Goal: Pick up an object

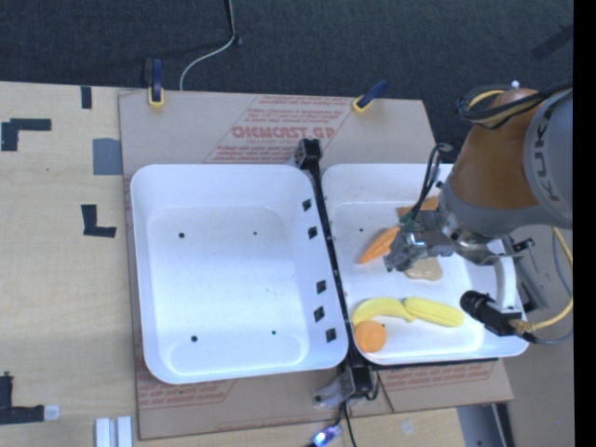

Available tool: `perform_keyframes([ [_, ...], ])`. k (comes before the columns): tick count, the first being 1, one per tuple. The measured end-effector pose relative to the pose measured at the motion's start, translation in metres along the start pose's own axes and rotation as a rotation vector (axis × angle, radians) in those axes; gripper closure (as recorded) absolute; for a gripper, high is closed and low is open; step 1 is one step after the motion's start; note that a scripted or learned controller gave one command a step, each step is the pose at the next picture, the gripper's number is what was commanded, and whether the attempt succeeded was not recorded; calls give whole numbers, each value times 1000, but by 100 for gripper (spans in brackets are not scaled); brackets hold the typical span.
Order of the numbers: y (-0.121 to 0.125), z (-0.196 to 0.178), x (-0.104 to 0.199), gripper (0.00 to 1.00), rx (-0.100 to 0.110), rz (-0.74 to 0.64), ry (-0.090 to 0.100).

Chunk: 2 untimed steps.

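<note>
A pale wooden surface (56,277) marked with dark tape is seen against a dark floor at the top of the frame, and a cardboard sheet (270,128) is clipped onto it, presumably to keep the bins from sliding. At centre left, the left bin (154,250) is seen with nothing but small dark dots on its floor. Just right of centre, the right bin (372,189) is set touching it along a dark divider.

Within the right bin, an orange ball (372,336) and a yellow banana (410,311) are laid near the lower rim, touching. Above them, an orange carrot (379,245) is found at the bin's middle, with a pale beige piece (426,270) just beside it. The tool (404,252) is lowered beside the carrot, likely for a grasp; whether it is spread or closed cannot be told. At the right, the arm (498,170) is bent over the bin.
</note>
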State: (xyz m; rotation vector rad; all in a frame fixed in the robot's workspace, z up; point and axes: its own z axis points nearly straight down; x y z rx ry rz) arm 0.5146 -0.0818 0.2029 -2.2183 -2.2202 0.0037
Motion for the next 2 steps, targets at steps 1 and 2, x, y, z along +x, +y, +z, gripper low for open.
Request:
perform_keyframes([
  [1,0,-9,0,100,1,0,0],
  [2,0,-19,1,100,2,-1,1],
])
